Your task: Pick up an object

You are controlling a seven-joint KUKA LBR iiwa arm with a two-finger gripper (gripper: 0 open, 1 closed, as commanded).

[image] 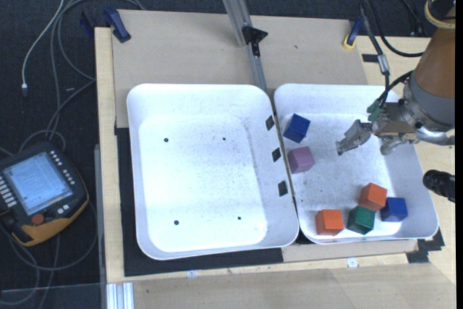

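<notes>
The pincer (369, 135) hangs over the right bin (340, 99), fingers spread and holding nothing. No cube lies under it: a straight descent would likely close on bare floor. Purple cube (301, 158) and blue cube (296, 127) sit near the divider; orange (373, 195), green (362, 219), small blue (394, 209) and another orange (329, 221) crowd the front, risking a blocked finger. The left bin (145, 155) holds no cubes.
</notes>
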